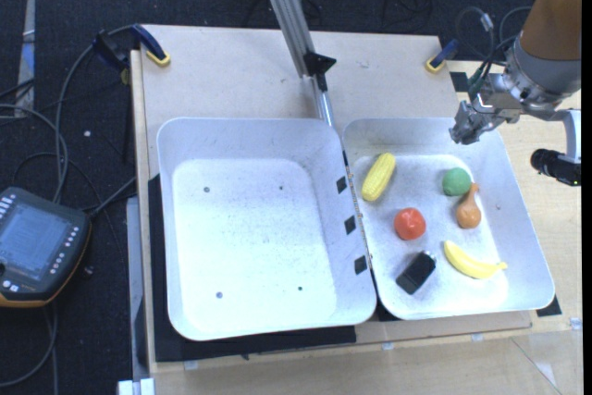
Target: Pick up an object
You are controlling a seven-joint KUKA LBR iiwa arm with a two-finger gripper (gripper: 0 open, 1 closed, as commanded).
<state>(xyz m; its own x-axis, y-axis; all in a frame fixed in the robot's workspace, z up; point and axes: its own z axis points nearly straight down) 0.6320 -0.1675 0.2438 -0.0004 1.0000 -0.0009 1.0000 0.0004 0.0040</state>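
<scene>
The claw [467, 127] hovers over the right bin's [518, 199] far edge, grip state unclear; the banana [473, 261] lies lengthwise along its near edge.

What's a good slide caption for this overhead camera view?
Gripper above right bin's far edge; corn, tomato, banana inside.

The right bin [518, 227] holds everything: a corn cob [378, 177] at its near-left top, a green ball [455, 181] right of it, an orange pear [469, 210], a red tomato [410, 223], a banana [473, 262] and a black block [416, 272]. The gripper [467, 127] hangs over that bin's upper rim.
</scene>
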